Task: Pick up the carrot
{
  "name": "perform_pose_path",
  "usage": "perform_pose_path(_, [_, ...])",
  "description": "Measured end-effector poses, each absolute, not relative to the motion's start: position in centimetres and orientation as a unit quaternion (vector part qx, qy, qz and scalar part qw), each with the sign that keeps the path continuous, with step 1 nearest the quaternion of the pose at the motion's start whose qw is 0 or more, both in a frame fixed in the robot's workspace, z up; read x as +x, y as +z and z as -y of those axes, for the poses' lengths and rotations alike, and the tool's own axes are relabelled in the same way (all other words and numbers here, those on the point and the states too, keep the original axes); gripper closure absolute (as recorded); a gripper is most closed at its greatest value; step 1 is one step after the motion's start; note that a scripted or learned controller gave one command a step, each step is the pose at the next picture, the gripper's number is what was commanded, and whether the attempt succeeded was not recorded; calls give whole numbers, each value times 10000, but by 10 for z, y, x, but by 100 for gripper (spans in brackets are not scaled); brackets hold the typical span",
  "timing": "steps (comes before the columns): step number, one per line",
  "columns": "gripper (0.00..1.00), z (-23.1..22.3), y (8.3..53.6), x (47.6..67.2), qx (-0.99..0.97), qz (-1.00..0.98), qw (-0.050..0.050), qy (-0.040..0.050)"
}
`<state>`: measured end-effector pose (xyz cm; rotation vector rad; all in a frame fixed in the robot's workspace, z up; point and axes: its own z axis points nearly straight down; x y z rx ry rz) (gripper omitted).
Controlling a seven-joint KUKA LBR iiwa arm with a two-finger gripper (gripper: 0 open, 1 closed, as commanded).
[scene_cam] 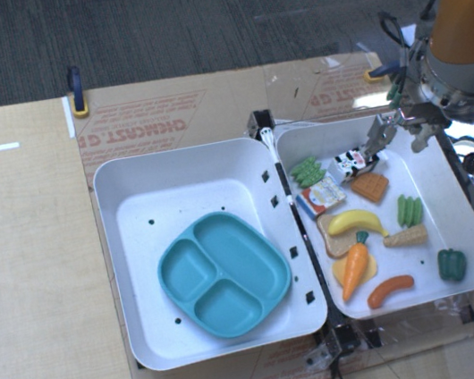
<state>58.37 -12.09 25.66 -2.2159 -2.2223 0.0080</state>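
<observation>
I see the bench [37,292] carrying two bins; the left bin [134,275] holds a teal tray [225,273]. My pincer [380,138] hovers at upper right, fingers apart, gripping nothing. The carrot [354,269] lies in the right bin's [473,229] lower left, below the banana [355,223].

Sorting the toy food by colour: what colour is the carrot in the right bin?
The carrot is orange with a green top, clearest in the camera view.
</observation>
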Motion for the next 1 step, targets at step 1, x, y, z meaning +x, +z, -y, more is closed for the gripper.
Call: perform_pose_path(1, [0, 113, 156, 537, -6450, 7642, 24, 19])
